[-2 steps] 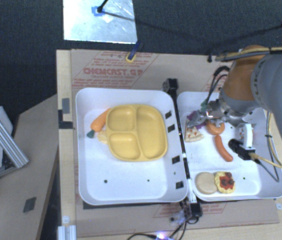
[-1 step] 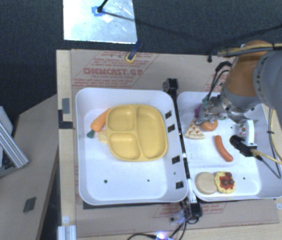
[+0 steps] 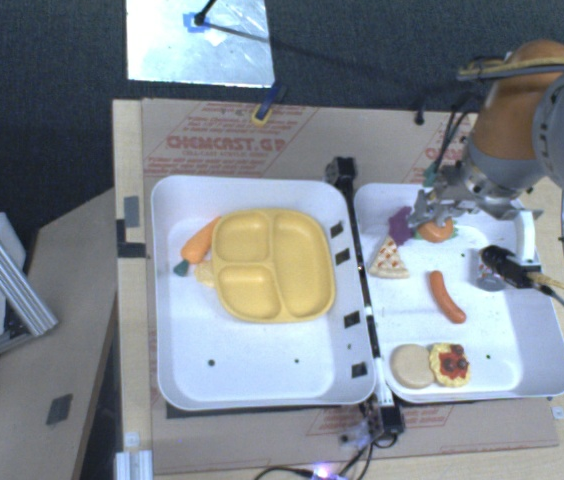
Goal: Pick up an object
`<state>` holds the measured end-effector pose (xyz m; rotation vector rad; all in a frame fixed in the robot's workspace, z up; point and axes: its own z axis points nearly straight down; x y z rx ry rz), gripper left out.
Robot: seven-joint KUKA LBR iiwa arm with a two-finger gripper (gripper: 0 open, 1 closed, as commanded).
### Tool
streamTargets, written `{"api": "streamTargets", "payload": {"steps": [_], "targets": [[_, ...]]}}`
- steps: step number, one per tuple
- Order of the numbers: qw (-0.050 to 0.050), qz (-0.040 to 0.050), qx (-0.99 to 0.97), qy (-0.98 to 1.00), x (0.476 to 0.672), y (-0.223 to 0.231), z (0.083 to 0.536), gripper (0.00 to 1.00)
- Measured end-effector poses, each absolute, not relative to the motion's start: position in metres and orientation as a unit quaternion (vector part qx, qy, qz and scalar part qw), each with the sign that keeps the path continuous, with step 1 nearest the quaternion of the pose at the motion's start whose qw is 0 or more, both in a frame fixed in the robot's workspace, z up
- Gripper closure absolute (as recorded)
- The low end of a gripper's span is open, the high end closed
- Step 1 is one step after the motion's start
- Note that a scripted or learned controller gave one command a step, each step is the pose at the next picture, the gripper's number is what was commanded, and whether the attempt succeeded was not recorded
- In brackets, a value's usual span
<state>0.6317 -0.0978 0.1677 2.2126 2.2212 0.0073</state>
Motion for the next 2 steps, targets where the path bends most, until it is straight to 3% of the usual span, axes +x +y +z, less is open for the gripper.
{"api": "streamTargets", "payload": {"steps": [1,2], "targets": [[0.003,0.0025,0.705,0.709,0.634,-0.098,0.222,1.00],[0.001,0.0018,0.704,0.710,0.644,-0.048,0.215,1.00]]}}
